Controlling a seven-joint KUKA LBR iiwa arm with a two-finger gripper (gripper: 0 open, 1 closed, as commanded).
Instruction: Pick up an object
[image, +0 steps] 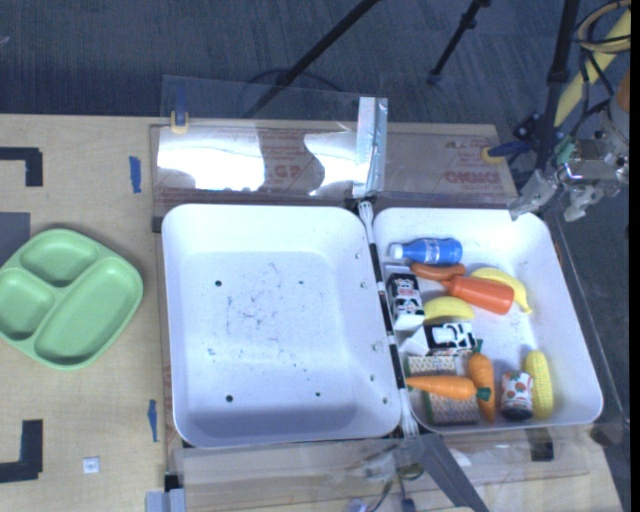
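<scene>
Grey metal made up the hand (572, 190), which hung above the far right corner of the right white plastic bin (578, 330); whether it was clenched or released could not be told. Inside that bin lay a blue plastic bottle (428, 250), an orange toy carrot (478, 291), a yellow banana (505, 283), a yellow corn cob (540, 381) and a black-and-white carton (449, 336), crowded together. Beside it sat the left white bin (268, 320). Well apart on the wooden table (80, 420) rested a green divided plate (66, 297).
</scene>
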